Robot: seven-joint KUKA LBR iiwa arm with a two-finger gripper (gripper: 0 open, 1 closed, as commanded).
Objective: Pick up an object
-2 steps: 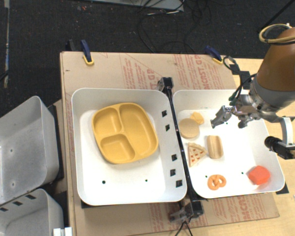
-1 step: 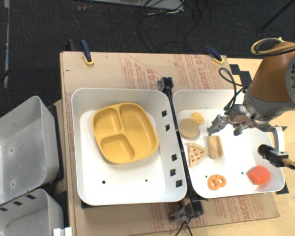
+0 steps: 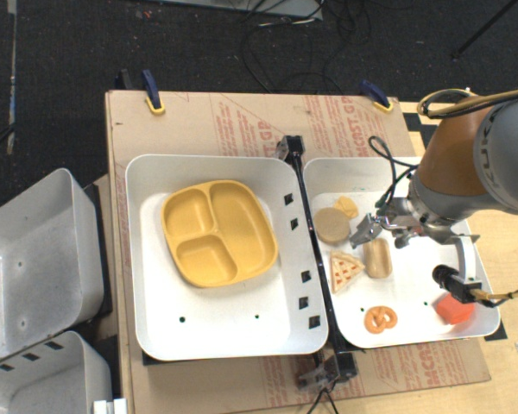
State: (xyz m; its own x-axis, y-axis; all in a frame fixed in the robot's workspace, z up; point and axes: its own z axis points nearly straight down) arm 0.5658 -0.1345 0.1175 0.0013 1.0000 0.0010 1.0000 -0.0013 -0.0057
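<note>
Bins sit side by side on the bench, and the left bin [image 3: 147, 231] carries a yellow divided plate [image 3: 218, 231] lying flat toward its upper half, tilted a little in plan. Right of the divider, the right bin [image 3: 414, 330] holds the small items: a round tan cookie [image 3: 332, 225] near the divider, a small yellow piece [image 3: 346, 206] just above it, a pizza slice [image 3: 345, 271] below the cookie, and a tan bun [image 3: 377, 258] just beside the slice on its right. A pretzel [image 3: 380, 320] lies near the bin's front edge, well apart from the rest. Above the bun hangs the gripper [image 3: 373, 229], reaching in on the grey arm [image 3: 466, 158]; whether its fingers are spread or closed cannot be told, and nothing shows between them. Farther right, a red block [image 3: 454, 310] rests near the bin's right front corner, just below a black part of the arm.
</note>
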